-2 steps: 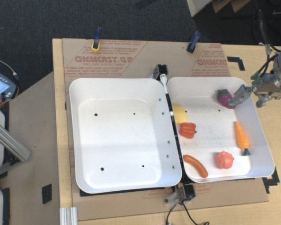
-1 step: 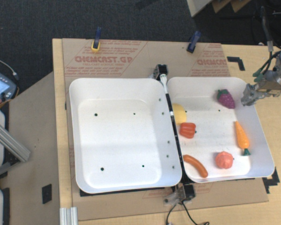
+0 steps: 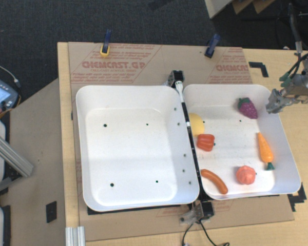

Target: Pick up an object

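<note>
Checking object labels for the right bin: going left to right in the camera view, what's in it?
Yellow fruit → red pepper → sausage → pink-red fruit → purple grapes → carrot. The end effector sits past them at the right bin rim. Fruit/pepper and pink-red fruit/grapes are close in x.
</note>
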`<state>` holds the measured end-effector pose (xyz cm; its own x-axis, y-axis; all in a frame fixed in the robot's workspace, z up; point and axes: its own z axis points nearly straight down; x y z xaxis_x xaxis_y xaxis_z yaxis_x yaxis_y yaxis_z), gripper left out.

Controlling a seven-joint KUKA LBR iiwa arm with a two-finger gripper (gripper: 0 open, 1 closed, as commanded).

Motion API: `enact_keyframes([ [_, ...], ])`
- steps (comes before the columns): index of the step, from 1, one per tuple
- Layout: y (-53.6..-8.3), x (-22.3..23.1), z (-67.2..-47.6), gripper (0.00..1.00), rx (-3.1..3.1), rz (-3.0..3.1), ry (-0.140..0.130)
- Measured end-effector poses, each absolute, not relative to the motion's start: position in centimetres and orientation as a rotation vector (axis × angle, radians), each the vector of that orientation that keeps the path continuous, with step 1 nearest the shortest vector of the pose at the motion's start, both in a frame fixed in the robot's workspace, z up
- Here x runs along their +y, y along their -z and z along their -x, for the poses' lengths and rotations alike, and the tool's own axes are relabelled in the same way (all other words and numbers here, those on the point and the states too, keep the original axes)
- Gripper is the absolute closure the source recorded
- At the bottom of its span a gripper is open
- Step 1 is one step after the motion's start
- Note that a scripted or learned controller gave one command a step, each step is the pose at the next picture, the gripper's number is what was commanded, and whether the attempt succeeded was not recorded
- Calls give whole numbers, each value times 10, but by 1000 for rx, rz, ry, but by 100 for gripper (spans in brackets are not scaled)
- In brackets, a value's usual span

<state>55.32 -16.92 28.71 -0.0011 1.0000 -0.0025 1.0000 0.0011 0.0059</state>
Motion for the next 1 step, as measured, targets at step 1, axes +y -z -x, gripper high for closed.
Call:
enact_keyframes([
  [1, -357, -68, -525, 100, 2229, -2207, -11],
])
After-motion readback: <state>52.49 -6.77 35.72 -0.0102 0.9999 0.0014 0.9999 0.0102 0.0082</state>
